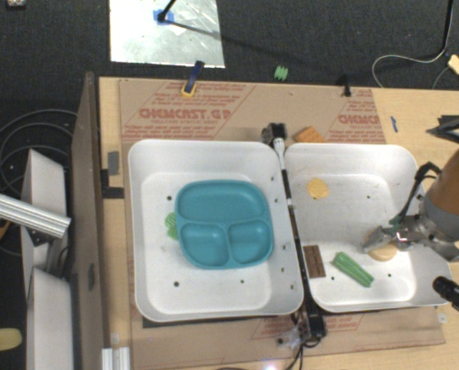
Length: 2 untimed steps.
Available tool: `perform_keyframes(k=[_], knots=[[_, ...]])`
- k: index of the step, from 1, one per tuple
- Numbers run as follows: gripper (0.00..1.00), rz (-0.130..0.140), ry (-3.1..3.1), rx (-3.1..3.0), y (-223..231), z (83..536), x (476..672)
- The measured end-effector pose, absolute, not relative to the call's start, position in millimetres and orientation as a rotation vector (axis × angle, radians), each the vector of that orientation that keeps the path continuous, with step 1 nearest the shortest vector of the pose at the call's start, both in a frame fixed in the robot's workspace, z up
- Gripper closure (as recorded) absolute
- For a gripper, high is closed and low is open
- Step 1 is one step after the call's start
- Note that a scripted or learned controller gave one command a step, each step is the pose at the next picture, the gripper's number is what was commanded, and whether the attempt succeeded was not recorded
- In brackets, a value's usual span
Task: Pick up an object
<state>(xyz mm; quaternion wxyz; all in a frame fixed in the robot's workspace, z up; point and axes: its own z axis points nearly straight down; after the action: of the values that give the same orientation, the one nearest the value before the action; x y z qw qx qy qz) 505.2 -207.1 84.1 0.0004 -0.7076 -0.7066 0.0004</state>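
Here we see the tool (382, 241) low over the flat tan round piece (383, 253) in the right white bin (353, 164); we cannot tell its state, and a shallow grip may slip off.

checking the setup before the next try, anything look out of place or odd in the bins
One oddity: a small green object is wedged beside the teal divided tray in the left bin, partly hidden beneath its left edge. The right bin's pieces lie loose.
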Motion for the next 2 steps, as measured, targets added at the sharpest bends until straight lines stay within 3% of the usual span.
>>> perform_keyframes(k=[1, 2], knots=[[1.00, -0.004, -2.226, -2.222, -206.5, 95.4, 508.3], [1.00, -0.012, -2.240, -2.215, -148.1, 187.3, 536.9]])
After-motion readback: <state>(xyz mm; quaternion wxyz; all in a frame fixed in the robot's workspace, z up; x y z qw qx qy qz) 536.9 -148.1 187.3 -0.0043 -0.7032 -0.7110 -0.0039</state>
